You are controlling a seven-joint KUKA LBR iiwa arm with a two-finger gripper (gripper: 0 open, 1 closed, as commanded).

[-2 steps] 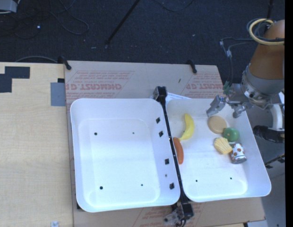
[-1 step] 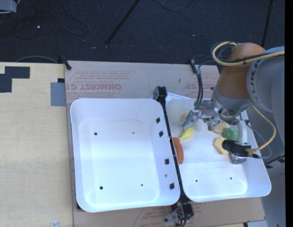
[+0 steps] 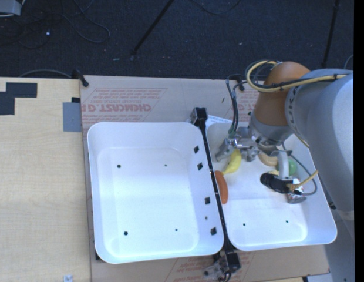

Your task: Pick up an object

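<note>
Two shallow white bins are set side by side on a sheet of printed cardboard (image 3: 129,101), which is laid on the pale wooden bench (image 3: 35,187). The left bin (image 3: 147,198) and the right bin (image 3: 270,228) are joined along their shared rims, where a row of small black clips (image 3: 206,201) is fixed.

The right bin is entered from its right side by the grey arm (image 3: 323,128), with the orange band (image 3: 285,78) seen over the bin's far edge. The gripper (image 3: 241,147) is lowered into the far left corner of the right bin, near the shared rim. Whether it is wide or narrow cannot be told, since its tip is hidden among its own metal parts and cables.

A banana (image 3: 233,163) is seen just below the gripper, lying at a slant on the floor of the right bin in the far left part. Its upper end is met by the gripper in the view, but a hold on it cannot be made out. An orange piece (image 3: 221,191) is found against the left wall of the same bin, just nearer than the banana and about midway along the shared rim. A small green thing (image 3: 292,168) is partly covered by the wrist, toward the right side of the right bin, well apart from the banana.
</note>
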